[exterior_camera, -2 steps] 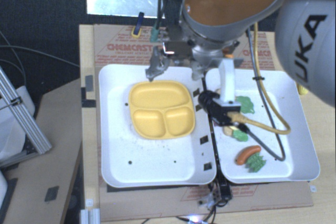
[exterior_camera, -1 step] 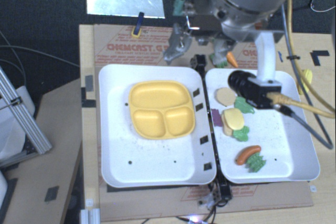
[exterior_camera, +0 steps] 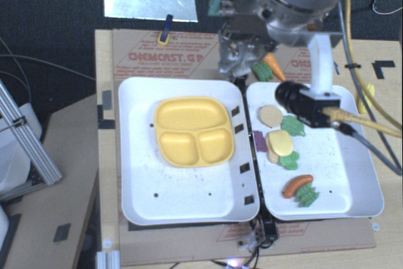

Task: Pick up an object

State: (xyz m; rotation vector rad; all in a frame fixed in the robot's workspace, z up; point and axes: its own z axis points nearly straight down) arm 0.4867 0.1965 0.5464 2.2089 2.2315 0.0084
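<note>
Looking down, I see my gripper (exterior_camera: 238,66) over the far rim between bins, grip state unclear; the toy carrot (exterior_camera: 272,63) lies just right of it.

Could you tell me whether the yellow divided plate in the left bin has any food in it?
Empty: the yellow three-compartment plastic plate shows bare yellow in every section, sitting flat in the left white bin.
</note>
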